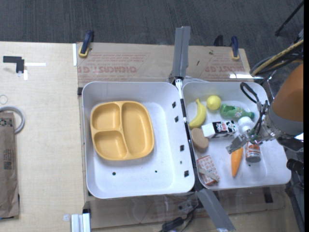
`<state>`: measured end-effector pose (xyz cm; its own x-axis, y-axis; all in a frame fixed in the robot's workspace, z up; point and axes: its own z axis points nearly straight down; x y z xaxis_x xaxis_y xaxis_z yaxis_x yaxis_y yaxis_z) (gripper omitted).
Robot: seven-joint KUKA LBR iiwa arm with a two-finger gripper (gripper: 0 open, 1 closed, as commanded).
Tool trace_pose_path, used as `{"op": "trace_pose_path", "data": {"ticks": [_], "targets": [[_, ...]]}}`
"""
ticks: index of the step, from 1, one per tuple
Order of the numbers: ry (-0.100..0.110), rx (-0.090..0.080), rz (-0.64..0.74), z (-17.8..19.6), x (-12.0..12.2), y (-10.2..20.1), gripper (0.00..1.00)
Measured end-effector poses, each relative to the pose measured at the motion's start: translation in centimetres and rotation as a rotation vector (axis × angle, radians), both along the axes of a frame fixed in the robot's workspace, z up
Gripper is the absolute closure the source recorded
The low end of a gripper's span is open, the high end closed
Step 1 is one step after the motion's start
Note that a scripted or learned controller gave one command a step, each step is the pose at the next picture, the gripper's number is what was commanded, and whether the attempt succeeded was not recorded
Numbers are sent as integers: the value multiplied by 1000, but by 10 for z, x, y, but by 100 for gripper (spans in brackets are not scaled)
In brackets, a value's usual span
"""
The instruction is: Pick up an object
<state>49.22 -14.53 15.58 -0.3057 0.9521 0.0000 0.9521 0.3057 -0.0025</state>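
Observation:
The right bin (276, 174) holds several objects: a banana (198, 114), a lemon (213, 102), a green item (231, 111), a black-and-white carton (219, 128), a brown potato (199, 138), an orange carrot (235, 163), a small can (252, 152) and a red-and-white packet (207, 171). My gripper (240, 141) reaches in from the right and hangs low over the bin, just above the carrot's upper end, with the can right beside it. A white round part of the wrist sits just right of the carton. Nothing is visibly held.
A yellow divided plate (123, 129) lies in the left bin (88, 149). A divider with black clips separates the two bins. The arm's orange band (293, 100) overhangs the right bin's far right side. A brown bag (7, 163) lies on the bench at far left.

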Motion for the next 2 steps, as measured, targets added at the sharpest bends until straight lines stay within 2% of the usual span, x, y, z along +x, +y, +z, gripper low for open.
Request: {"op": "trace_pose_path", "data": {"ticks": [1, 2], "targets": [[-1, 1, 472, -65, 0, -46, 0], [-3, 2, 469, -56, 0, -46, 100]]}}
